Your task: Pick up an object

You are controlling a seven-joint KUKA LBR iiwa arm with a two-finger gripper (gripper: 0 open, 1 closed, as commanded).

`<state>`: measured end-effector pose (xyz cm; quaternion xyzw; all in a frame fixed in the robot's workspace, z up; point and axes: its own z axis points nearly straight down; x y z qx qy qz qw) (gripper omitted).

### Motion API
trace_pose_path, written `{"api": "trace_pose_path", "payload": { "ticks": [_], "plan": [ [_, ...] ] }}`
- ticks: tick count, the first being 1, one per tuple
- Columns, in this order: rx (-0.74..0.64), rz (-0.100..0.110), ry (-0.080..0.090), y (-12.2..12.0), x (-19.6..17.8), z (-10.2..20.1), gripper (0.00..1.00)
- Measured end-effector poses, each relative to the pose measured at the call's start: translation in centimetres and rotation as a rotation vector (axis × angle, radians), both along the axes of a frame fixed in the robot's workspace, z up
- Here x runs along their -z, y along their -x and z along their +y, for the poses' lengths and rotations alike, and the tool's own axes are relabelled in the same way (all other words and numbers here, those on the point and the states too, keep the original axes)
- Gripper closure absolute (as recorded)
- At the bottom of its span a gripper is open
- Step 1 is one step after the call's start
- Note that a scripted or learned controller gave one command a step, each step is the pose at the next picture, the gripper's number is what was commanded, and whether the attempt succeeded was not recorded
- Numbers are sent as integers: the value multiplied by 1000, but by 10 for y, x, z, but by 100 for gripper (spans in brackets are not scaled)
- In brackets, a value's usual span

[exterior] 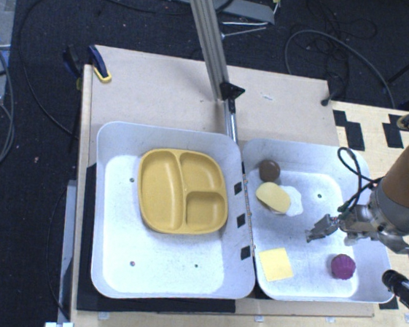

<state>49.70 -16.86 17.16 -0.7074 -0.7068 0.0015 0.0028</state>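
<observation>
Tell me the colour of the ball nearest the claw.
Purple ball, seen in the camera view, right bin.

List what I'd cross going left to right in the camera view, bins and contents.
Left bin → yellow tray → right bin → yellow square → tool → purple ball. The brown ball and the pale lump overlap the square's span, so I leave them out.

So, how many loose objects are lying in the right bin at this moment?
4. A brown ball near the far edge, a pale yellow piece just in front of it, a flat yellow square near the front, and a purple ball front right. The arm may hide more.
</observation>
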Motion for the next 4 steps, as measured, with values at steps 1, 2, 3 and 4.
{"api": "trace_pose_path", "payload": {
  "ticks": [1, 2, 3, 4],
  "plan": [
    [1, 0, 0, 9, 60, 6, 0],
    [1, -7, 2, 8, 79, 6, 0],
    [3, -14, 6, 6, 66, 4, 100],
    [-4, -11, 4, 2, 4, 7, 100]
  ]
}}
